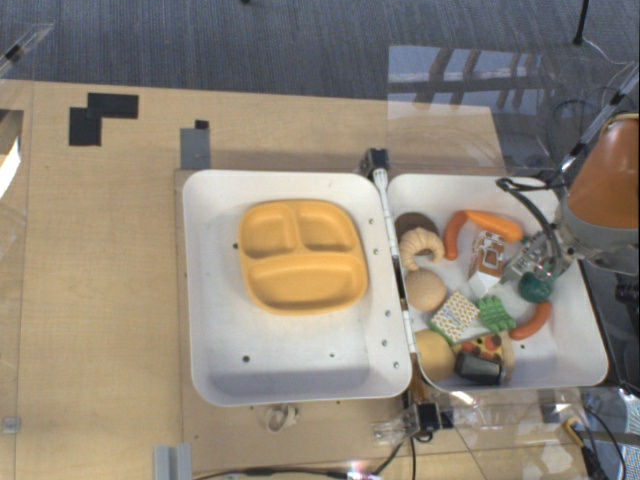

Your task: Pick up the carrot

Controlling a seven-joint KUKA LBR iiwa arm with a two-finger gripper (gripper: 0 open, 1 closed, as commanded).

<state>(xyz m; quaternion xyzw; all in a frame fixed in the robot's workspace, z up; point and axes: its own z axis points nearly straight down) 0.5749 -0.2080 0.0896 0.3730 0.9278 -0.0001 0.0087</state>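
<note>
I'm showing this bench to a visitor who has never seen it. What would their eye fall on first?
First the big yellow three-compartment plastic plate, alone in the shallow white left bin. Next the crowd of toy food in the shallow white right bin, with the orange carrot lying near its far edge. Then the grey arm with its orange band reaching in from the right, its gripper low over the toys, just nearer than the carrot.

camera view: fixed overhead; slanted down on both white bins (215,298); arm (605,183) enters right
</note>
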